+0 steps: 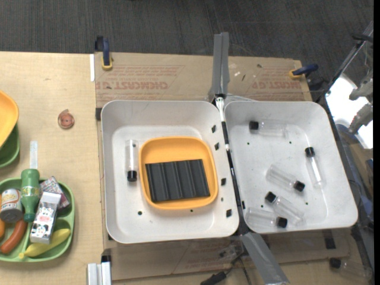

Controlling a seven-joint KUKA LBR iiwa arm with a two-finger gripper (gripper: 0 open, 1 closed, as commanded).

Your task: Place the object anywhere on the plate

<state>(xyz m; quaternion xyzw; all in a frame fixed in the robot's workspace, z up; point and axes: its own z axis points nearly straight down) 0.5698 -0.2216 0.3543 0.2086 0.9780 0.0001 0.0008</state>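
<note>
An orange plate [178, 145] lies in the middle of the left white bin [119, 218]. A black ribbed slab [178, 180] rests flat on the plate and covers most of its lower half. Just left of the plate, a clear tube with a black cap [131, 159] lies on the bin floor, apart from the plate's rim. The right white bin [335, 209] holds several more clear black-capped tubes, among them one at the back [266, 127], one near the right wall [313, 165] and one near the front [284, 206].
The bins sit on cardboard [154, 79] held by clamps [105, 55] at the back corners. On the wooden bench to the left are a green tray of toy food [35, 218], a yellow bowl [6, 123] and a small pink disc [66, 120].
</note>
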